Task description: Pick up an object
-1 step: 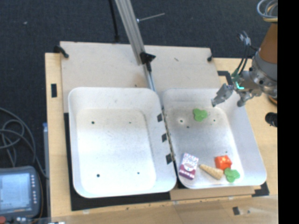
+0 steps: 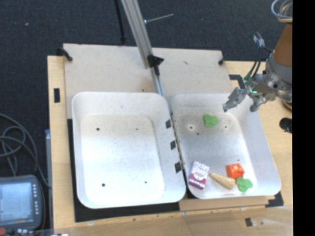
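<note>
My gripper (image 2: pixel 243 103) hangs over the far right rim of the right bin (image 2: pixel 261 146), its two fingers spread open with nothing between them. A small green object (image 2: pixel 210 121) lies in the bin's far half, left of and below the gripper. Along the near edge lie a purple and white carton (image 2: pixel 198 174), a tan cone-shaped piece (image 2: pixel 223 180), an orange-red block (image 2: pixel 235 170) and another green piece (image 2: pixel 244 184).
The left bin (image 2: pixel 123 146) sits beside the right one, split from it by a dark divider with clips (image 2: pixel 173 144). A slanted metal rail (image 2: pixel 140 31) rises from behind the bins. Cables and a screen (image 2: pixel 17 203) sit off the bench at left.
</note>
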